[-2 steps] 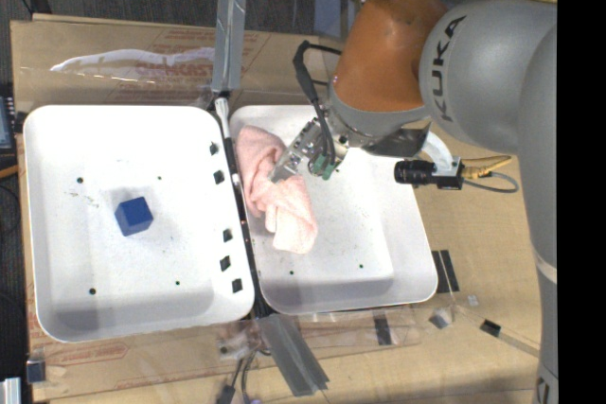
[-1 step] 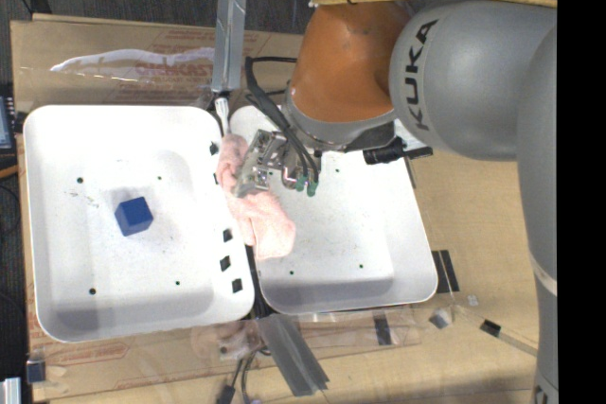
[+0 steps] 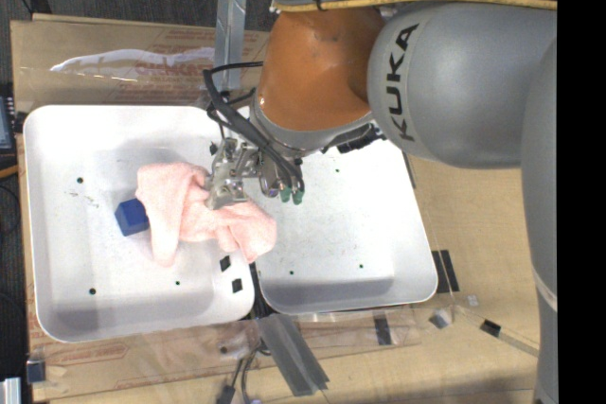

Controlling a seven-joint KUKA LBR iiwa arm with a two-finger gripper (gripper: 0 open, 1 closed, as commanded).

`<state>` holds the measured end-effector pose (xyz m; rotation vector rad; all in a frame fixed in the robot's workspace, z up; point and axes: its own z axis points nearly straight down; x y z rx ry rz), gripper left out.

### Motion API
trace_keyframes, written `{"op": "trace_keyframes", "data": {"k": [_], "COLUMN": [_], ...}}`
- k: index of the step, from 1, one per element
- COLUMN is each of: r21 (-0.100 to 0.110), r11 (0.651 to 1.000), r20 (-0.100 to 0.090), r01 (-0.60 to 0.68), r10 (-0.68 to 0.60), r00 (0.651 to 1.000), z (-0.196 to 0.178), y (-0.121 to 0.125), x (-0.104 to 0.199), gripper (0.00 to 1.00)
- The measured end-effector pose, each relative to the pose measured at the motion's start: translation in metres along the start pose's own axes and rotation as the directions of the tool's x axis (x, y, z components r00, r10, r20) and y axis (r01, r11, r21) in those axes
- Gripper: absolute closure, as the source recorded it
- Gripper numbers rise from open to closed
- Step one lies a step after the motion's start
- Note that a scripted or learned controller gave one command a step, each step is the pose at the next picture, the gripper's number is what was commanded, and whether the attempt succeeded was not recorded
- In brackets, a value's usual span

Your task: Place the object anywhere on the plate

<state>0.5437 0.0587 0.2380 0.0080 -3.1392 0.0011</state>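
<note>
A crumpled pink cloth (image 3: 194, 208) lies in the left white bin (image 3: 57, 232), and its right end drapes onto the rim between the two bins. A small blue block (image 3: 133, 217) rests just left of the cloth, touching its edge. My gripper (image 3: 230, 183) hangs below the orange wrist band (image 3: 312, 71), right over the cloth's upper right folds and touching or nearly touching them. The cloth bunches up toward the gripper there. The arm's bulk hides the top of the gripper.
The right white bin (image 3: 350, 241) lies under the arm, with its near half bare. The big grey arm (image 3: 464, 61) covers the upper right of the view. Cables (image 3: 227, 99) loop by the wrist. Cardboard and tape marks surround the bins.
</note>
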Motion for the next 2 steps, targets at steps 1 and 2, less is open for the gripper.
{"op": "trace_keyframes", "data": {"k": [1,2], "r21": [0.001,0.000], "r11": [1.000,1.000], "r20": [0.000,0.001], "r01": [0.006,0.005], "r10": [-0.006,-0.005], "r00": [1.000,1.000], "z": [0.0057,0.0055], "y": [0.0494,0.0493], "x": [0.0155,0.0154], "gripper": [1.00,0.00]}}
